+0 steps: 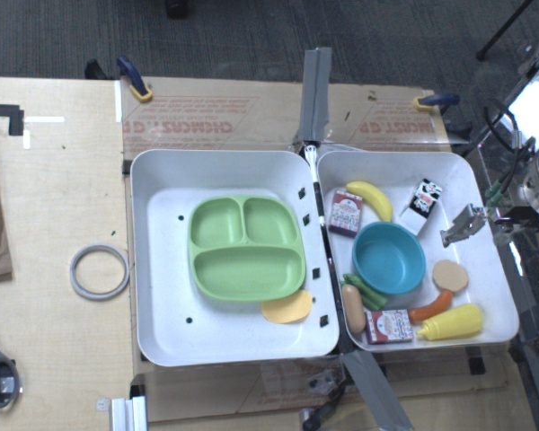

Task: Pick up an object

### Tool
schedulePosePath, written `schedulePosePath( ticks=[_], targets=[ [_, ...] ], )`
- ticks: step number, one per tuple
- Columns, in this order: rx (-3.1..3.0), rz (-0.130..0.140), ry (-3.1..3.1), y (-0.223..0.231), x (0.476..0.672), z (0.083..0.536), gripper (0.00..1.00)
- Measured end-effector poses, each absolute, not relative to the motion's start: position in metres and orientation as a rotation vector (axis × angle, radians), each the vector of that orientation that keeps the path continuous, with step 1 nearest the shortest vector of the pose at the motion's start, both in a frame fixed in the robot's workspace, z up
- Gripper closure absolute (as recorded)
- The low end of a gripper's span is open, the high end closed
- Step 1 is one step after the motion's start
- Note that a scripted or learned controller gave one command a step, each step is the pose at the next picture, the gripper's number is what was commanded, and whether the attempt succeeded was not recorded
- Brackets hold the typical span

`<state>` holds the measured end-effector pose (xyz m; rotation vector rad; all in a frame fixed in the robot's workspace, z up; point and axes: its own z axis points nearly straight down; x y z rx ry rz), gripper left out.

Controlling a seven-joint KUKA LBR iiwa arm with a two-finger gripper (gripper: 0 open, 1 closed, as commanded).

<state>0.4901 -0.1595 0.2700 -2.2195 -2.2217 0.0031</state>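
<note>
Over the right bin's (485, 196) right rim, gripper (463, 227), fingers' state unclear, well apart from blue bowl (389, 257).

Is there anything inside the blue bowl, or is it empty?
Empty. The blue bowl sits upright in the right bin, and its inside shows only smooth blue, with the toy food lying around it rather than in it.

A blue bowl (389, 257) sits upright in the right bin, left of the gripper (460, 229), ringed by toy foods.
</note>
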Motion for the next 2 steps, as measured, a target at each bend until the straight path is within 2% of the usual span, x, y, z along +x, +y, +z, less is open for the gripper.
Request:
schedulePosePath(
  ticks=[1, 2],
  targets=[
    [-2.219, 0.004, -2.222, -0.164, 0.626, 0.179, 0.0],
    [-1.979, -0.011, -2.465, -0.179, 0.639, 0.118, 0.0]
  ],
)
